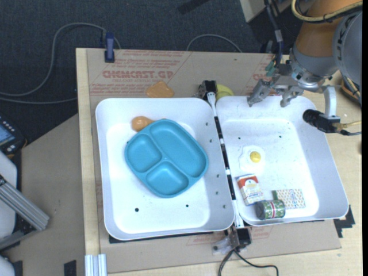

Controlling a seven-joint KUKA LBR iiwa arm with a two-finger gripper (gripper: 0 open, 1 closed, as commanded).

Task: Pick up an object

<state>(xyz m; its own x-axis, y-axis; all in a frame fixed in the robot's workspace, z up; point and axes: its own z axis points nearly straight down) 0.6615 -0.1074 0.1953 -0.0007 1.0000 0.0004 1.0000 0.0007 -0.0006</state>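
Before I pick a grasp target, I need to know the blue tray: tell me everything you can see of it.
The blue divided tray lies flat in the left bin, turned at a slant to the bin's walls. It looks like smooth light-blue plastic, a rounded rectangle with raised ridges splitting it into three compartments, none holding anything. An orange rounded object peeks out at its upper-left edge, seemingly touching it. The gripper is over the right bin's far rim, well away.
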